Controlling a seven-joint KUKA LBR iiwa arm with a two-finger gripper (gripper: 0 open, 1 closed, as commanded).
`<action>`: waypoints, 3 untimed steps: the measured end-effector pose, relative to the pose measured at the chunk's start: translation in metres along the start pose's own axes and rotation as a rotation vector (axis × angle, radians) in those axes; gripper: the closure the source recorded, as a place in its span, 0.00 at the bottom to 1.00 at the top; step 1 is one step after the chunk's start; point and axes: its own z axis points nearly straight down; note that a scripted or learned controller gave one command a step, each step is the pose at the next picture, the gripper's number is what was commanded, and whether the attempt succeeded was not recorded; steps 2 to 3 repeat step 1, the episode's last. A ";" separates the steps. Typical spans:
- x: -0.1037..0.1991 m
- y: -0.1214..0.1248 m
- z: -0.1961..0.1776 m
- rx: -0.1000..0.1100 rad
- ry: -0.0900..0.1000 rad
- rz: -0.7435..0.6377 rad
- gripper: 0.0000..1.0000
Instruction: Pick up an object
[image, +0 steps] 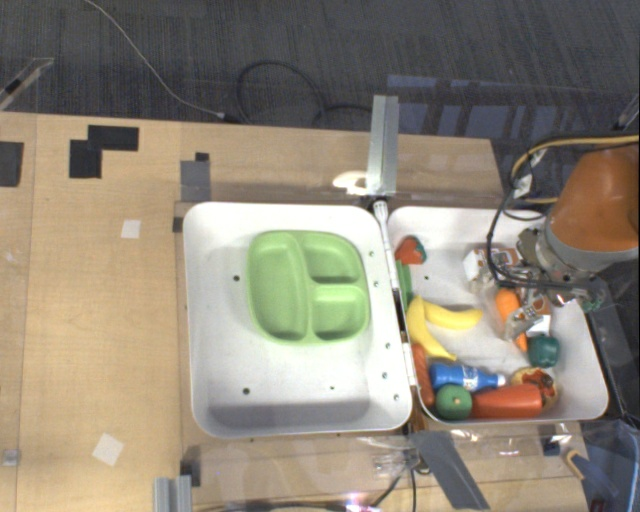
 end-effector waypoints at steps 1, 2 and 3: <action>-0.006 0.000 -0.016 0.007 -0.017 -0.001 1.00; -0.006 0.000 -0.016 0.007 -0.017 -0.001 1.00; -0.006 0.000 -0.016 0.007 -0.017 -0.001 1.00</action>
